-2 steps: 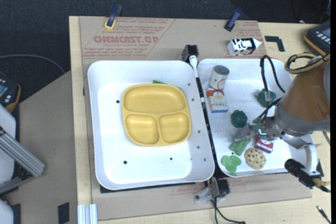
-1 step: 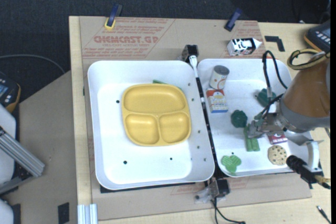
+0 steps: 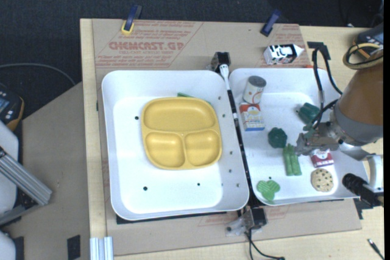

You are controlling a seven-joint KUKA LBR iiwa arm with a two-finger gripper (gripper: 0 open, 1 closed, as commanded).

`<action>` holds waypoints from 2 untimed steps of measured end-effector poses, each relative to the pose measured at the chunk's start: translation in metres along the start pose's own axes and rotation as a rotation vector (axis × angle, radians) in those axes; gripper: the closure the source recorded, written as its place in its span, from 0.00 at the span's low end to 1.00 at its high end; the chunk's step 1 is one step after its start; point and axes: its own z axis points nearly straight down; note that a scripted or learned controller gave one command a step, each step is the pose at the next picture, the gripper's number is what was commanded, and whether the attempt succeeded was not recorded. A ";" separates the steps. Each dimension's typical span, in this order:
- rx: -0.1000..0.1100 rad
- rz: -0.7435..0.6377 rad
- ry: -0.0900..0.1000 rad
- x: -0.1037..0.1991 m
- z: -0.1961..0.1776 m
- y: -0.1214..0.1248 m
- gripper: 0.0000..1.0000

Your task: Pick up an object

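The right bin holds several small items. A grey can stands at the back, with a white and red carton in front of it. Further right lie a dark green lump, a teal piece, a long green piece, a leafy green piece, a round cookie and a red and white packet. My gripper hangs low over the bin's right side, just above the packet and beside the long green piece. Nothing shows in its grasp.
The left bin bears a yellow divided plate, with a green sliver at its back edge. A black and white object sits on the bench behind the right bin. Cables run over that bin's back right corner.
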 end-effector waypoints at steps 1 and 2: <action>-0.003 -0.001 0.000 0.005 -0.062 0.002 1.00; -0.001 0.000 0.000 0.005 -0.080 0.003 1.00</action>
